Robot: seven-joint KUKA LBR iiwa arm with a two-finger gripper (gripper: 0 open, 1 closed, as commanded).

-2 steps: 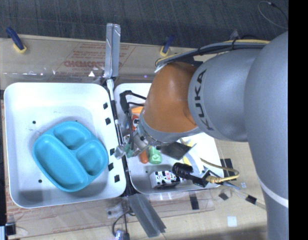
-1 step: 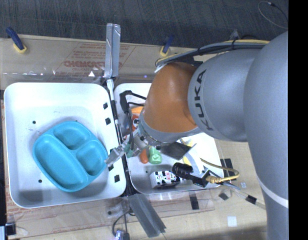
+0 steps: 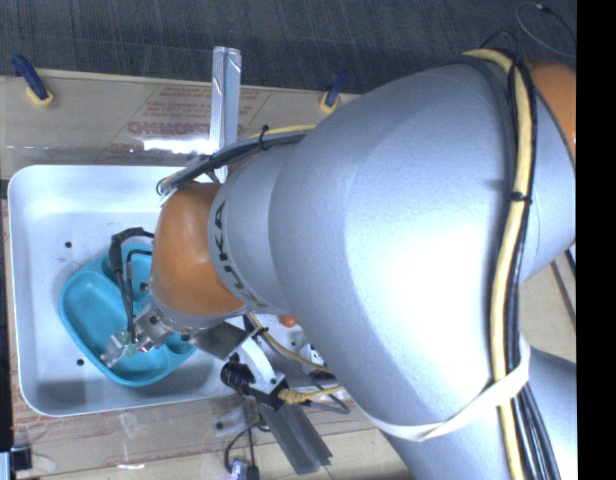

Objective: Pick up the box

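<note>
Grey arm (image 3: 388,258) with orange band (image 3: 183,253) fills most of the camera view, reaching from the right down into the left shallow white plastic bin (image 3: 38,228); gripper (image 3: 126,343) sits low over a turquoise rounded plastic bowl-like object (image 3: 88,313) lying in the bin's lower left part; gripper state cannot be told, the wrist hiding it; a box cannot be made out among the visible contents; yellow cable (image 3: 518,218) runs along the arm; wooden counter (image 3: 168,108) carries the bin, blue clamps (image 3: 30,76) at its far edge.
</note>
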